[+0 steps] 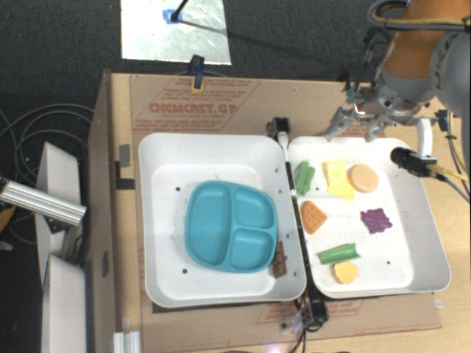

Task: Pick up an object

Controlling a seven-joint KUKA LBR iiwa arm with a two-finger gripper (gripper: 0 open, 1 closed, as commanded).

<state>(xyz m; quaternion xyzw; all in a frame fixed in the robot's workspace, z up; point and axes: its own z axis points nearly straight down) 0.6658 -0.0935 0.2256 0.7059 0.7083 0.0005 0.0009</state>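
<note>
My gripper [357, 127] hangs above the far rim of the right bin [423, 219], its two fingers spread apart with nothing between them. Below it in that bin lie several toy foods: a green piece [302, 177], a yellow cheese wedge [337, 180], a tan round cookie [363, 178], an orange waffle piece [313, 216], a purple grape cluster [376, 220], a green pod [338, 253] and a yellow-orange piece [346, 272]. The nearest items, the cheese and the cookie, sit just in front of the fingers.
The left bin [165, 197] holds a blue divided plate [232, 226], with a small brown item [280, 259] at its right edge. A black fitting with a cable [410, 160] reaches over the right bin's far right rim. Cardboard [191, 105] lies under both bins.
</note>
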